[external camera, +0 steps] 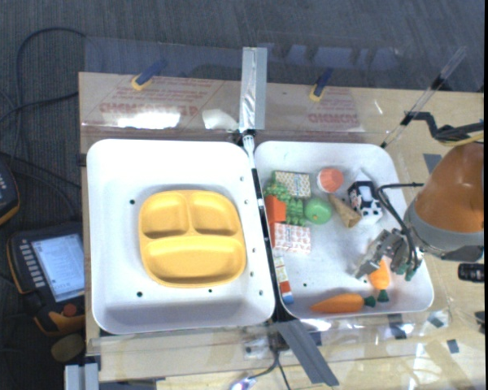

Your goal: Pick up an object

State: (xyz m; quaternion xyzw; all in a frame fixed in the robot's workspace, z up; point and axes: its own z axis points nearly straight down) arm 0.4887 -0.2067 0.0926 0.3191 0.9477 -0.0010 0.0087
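Note:
My gripper (384, 260) hangs low over the front right part of the right bin (342, 154), reaching in from the right. A small orange piece (380, 277) sits just below its fingers, touching or nearly so. An orange carrot (338, 303) lies along the bin's front wall. Toward the bin's left lie a green round toy (317, 211), a green-and-white patterned box (292, 184), a red-and-white patterned box (291, 237) and an orange block (276, 210). A red-orange disc (331, 179) and a black-and-white figure (363, 199) sit near the back.
The left bin (114, 169) holds a yellow divided tray (193, 236). A metal divider post (253, 88) stands at the back between the bins. A tan cone-like piece (344, 211) lies mid-bin. Cables and a tablet lie on the floor to the left.

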